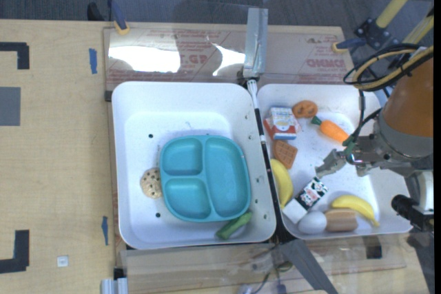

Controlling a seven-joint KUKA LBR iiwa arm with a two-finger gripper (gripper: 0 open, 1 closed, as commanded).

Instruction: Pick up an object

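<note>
My gripper [326, 166] hangs over the middle of the right bin [386, 101], reaching in from the right. It sits just above and to the right of a black-and-white spotted carton [311, 195] and below an orange carrot [333, 130]. I see nothing held in it. Around it lie a red-and-white small box [282, 122], an orange round piece [304, 109], a brown waffle [285, 153], a yellow banana [281, 181] along the left wall, a white egg [312, 222], a tan sausage roll [341, 220] and a second banana [355, 206].
The left bin [138, 107] holds a teal divided plate [204, 177], a cookie [150, 182] at the plate's left and a green pod [234, 224] at its lower right. A raised divider [260, 141] separates the bins. Cables [375, 69] loop above the arm.
</note>
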